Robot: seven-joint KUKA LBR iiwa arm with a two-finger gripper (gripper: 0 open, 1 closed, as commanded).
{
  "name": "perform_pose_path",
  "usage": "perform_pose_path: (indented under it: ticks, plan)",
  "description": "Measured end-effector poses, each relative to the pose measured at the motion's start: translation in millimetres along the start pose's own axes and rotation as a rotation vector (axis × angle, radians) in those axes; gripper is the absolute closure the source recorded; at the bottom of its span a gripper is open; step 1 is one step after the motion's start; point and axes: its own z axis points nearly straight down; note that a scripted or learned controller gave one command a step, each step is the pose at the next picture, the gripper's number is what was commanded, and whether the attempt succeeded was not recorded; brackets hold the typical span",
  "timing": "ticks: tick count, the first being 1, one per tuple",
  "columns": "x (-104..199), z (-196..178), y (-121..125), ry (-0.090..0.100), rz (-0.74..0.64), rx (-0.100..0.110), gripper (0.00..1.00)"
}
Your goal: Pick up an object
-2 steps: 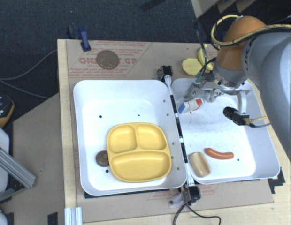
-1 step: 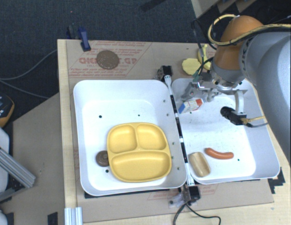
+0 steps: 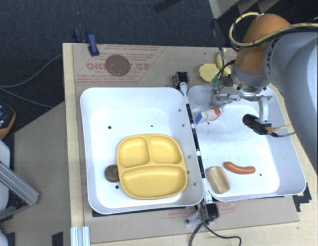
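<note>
In the right bin (image 3: 282, 186), a small blue, white and red carton (image 3: 207, 116) lies near the far left corner. My gripper (image 3: 219, 98) hangs just above and to the right of it, at the end of the grey arm with its orange band (image 3: 261, 40); whether it touches the carton is unclear. An orange-red sausage (image 3: 239, 168) and a tan bread roll (image 3: 218, 180) lie near the bin's front edge. The left bin (image 3: 97, 111) holds a yellow divided plate (image 3: 151, 165) with a brown round disc (image 3: 112, 173) beside its left edge.
A yellow object (image 3: 207, 72) sits on the bench behind the right bin. A brown disc (image 3: 117, 64) and a blue clip (image 3: 91, 42) lie on the cardboard behind the left bin. A black fitting with a cable (image 3: 254, 123) hangs from the arm over the right bin.
</note>
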Motion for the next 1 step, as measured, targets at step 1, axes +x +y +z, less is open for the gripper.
perform_pose_path:
  ticks: [1]
  plan:
    - [0.0, 0.8, -0.3, 0.000, 0.000, 0.001, 0.00]
